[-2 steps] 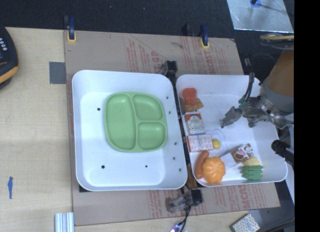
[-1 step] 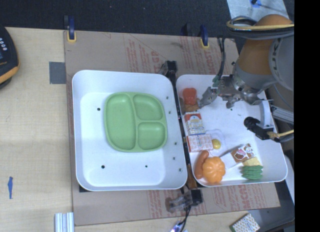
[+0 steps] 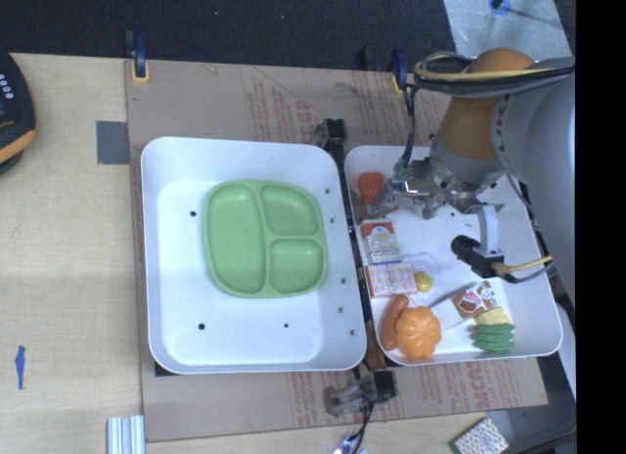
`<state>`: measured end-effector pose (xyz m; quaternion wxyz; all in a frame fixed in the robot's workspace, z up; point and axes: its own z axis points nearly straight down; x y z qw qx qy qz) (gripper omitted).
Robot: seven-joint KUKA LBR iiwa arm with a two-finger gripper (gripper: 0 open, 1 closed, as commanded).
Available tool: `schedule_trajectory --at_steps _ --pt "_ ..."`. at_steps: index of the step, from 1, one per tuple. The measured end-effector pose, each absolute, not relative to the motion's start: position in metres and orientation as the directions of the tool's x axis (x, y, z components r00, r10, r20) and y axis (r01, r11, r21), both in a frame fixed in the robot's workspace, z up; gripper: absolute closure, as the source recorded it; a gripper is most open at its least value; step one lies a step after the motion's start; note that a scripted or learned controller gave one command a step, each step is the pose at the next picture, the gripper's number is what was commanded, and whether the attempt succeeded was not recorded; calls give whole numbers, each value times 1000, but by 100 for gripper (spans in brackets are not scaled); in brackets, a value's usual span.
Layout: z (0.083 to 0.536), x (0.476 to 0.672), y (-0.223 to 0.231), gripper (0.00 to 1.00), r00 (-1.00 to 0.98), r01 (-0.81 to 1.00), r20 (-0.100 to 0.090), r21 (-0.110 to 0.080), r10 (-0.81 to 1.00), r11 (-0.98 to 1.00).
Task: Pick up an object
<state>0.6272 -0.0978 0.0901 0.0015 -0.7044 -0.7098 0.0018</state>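
The right bin holds several small toy foods. An orange pumpkin lies at its front, touching a reddish sausage. A small yellow ball sits beside a pink and white card, and a red and white packet lies just behind that card. Front right are a small printed box and a green and yellow vegetable. A red-orange item rests in the back left corner. My gripper hangs low over the back of this bin, just right of the red-orange item, under the grey wrist.
The left bin carries a pale green divided plate. A black part with a yellow cable juts over the right bin's middle. My arm covers the bin's back right. Blue clamps hold the cardboard at the back.
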Motion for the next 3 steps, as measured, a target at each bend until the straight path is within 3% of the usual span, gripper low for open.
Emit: schedule_trajectory --at_steps 1,3 --pt "90 649 -99 0 -12 999 7 -51 1000 12" --pt "90 648 -103 0 -8 999 9 -48 1000 8"
